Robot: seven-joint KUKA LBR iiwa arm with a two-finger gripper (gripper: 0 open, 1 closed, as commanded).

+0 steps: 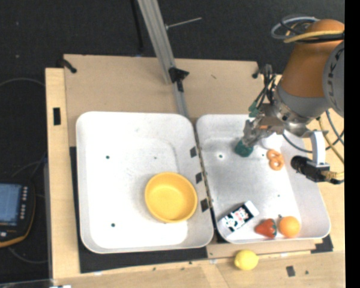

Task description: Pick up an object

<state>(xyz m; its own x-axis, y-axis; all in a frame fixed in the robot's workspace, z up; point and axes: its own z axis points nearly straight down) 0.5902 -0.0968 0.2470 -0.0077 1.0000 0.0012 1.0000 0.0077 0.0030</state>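
Over the right bin's (300,218) upper part, the gripper (248,141) reaches in from the 3 o'clock side and sits low, directly above a small teal object (245,150). Gripper tip and teal object overlap in the view; whether the object is actually between the fingers cannot be told, and the finger spacing cannot be told either.

At 3 o'clock from the teal object, near it: a small orange ring-shaped item (275,159) on the bin floor.

At 6 o'clock from the gripper, near the bin's lower edge: a black-and-white packet (239,215), lying tilted. To its 3 o'clock, a red object (266,228) and an orange fruit (288,225), touching or just beside each other.

Outside the bin, on the counter (114,80) just past the lower rim: a yellow lemon (246,260).

Left bin (108,137), at 9 o'clock from the gripper: holds a yellow bowl (170,197), upright, in its lower right part.

Arm: grey with orange band (306,65), at 1 o'clock from the gripper.
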